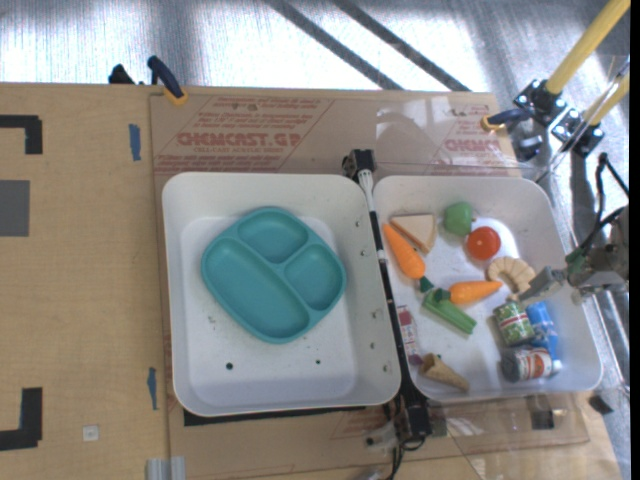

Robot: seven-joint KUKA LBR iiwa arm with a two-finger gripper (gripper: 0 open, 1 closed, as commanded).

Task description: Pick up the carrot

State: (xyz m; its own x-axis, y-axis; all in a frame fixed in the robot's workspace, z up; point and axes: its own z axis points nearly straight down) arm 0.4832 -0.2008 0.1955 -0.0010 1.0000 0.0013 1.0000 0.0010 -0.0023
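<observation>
Camera view catches the approach step: gripper (552,278) hangs at the right bin's (575,368) right wall, whether open or closed I cannot tell. Carrot (473,291) lies just left of it, ungrasped. Next, reach over and descend on it.

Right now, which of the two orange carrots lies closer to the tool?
The smaller orange carrot with the green stalk end, mid-bin; the larger carrot lies by the bin divider, farther from the tool.
</observation>
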